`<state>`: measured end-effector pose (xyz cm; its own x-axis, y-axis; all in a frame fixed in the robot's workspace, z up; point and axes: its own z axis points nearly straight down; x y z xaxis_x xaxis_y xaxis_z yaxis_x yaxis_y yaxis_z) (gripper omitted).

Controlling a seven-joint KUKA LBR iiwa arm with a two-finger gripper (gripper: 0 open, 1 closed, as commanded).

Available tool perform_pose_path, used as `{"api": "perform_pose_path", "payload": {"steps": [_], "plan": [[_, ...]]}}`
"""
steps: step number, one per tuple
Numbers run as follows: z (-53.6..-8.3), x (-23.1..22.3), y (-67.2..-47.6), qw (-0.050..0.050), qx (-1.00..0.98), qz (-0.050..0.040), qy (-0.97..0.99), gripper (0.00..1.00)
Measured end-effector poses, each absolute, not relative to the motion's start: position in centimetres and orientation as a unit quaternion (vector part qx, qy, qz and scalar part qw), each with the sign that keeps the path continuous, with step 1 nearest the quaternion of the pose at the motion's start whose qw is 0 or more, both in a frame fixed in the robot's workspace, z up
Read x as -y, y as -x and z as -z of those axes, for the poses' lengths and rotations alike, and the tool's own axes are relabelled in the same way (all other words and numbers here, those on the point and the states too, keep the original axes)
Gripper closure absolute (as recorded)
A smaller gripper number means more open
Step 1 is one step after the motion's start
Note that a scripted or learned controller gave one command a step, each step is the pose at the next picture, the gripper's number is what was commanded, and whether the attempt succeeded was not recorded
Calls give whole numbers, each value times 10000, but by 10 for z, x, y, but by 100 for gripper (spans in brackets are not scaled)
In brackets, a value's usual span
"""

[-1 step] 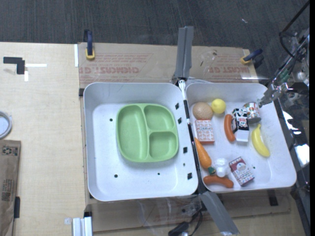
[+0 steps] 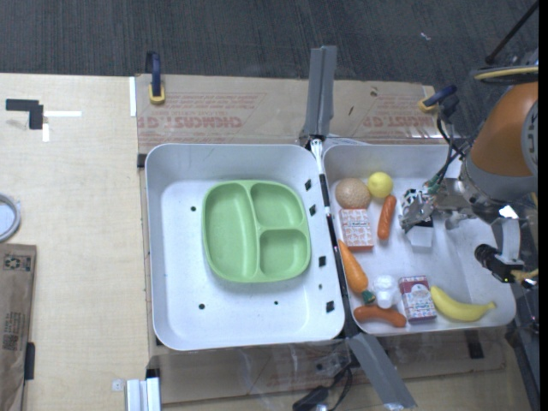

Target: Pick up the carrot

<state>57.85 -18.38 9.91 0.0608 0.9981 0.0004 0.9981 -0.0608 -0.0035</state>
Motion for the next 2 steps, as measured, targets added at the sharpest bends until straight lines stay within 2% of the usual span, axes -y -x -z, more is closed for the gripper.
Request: {"api": "perform_pose_path", "payload": {"steps": [1, 2], "plan": [[-185, 106, -535, 14, 5738, -21, 8190, 0], [-90, 100, -498, 19, 6891, -12, 7247, 0]]}}
